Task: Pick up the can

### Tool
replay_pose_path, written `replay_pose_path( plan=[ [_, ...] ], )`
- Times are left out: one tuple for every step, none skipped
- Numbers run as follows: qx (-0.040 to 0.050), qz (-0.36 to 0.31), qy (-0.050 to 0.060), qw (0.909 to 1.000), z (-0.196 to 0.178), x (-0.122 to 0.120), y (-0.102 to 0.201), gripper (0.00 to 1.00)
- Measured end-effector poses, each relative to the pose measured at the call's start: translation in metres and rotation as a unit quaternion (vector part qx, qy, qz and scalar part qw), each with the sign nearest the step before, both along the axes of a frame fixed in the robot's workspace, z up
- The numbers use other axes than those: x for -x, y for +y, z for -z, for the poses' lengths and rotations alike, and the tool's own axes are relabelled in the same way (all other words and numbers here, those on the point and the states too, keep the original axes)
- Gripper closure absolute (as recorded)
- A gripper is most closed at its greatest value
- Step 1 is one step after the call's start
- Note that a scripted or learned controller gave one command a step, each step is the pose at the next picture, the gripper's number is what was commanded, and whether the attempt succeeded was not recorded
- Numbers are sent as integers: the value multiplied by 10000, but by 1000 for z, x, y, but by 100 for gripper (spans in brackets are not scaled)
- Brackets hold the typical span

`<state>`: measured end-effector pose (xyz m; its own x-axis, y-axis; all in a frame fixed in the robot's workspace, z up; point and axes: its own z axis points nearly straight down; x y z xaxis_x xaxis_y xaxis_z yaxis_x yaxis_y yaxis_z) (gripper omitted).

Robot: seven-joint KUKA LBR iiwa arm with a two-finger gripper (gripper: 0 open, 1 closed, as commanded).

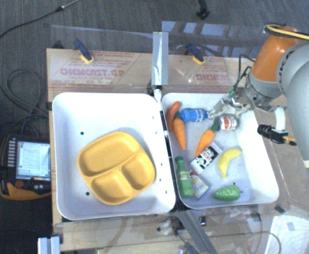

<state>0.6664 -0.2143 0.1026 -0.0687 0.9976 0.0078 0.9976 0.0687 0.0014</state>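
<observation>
The can lies on its side in the right bin, near the far wall, beside a blue bottle. The hand hovers just above it, fingers spread wide, holding nothing.

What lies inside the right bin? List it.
The right bin holds two carrots, a blue bottle, the can beneath the pincer, a banana, a green bottle and a green fruit. The can's top is partly covered.
</observation>
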Motion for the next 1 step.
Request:
replay_pose_path(
  plan=[
    [25,-39,-72,10000,9,22,0,0]
  ],
)
